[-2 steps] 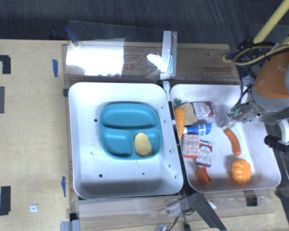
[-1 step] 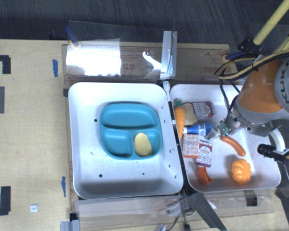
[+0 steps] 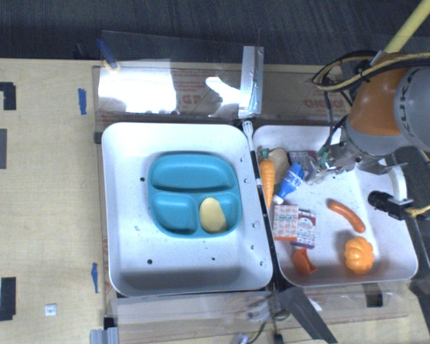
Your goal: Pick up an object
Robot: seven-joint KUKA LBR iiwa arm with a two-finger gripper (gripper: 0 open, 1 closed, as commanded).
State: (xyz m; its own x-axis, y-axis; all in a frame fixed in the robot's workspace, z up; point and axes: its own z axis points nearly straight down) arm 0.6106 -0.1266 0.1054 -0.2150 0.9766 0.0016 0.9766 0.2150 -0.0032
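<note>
Over right bin [image 3: 408, 260] (upper part), hand [image 3: 324, 165] near bottle [image 3: 289, 180].

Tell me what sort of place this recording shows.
Probably a robotics lab bench for pick-up trials: two white bins side by side, toy food such as a carrot, and tape marks on the benchtop.

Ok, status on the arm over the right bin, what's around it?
Gripper low at right bin's far edge, nothing seen held. Blue bottle and carrot just beside it. Sausage, small pumpkin, printed packet lie nearer the camera.
</note>
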